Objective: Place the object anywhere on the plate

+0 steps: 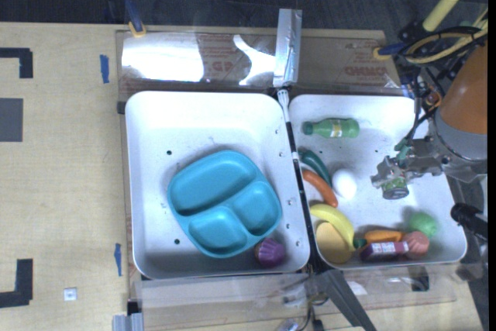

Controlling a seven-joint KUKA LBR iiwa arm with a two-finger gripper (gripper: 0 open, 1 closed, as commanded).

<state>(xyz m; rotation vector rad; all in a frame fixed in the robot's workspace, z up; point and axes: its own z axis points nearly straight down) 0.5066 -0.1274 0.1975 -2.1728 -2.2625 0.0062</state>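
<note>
Arm reaches from the right; gripper hangs low over right bin, finger state indeterminate. White egg just left of it; blue plate sits in left bin.

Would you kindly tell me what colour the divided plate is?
The divided plate is light blue, seen best in the camera view.

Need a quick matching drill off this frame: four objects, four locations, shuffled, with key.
Objects:
1. blue plate
2. green bottle
3. purple object
4. white egg

Locations:
A. right bin, far end
B. left bin, near corner beside the divider
C. left bin, middle
D. right bin, middle, next to an orange vegetable

Pairs: 1-C, 2-A, 3-B, 4-D
</note>
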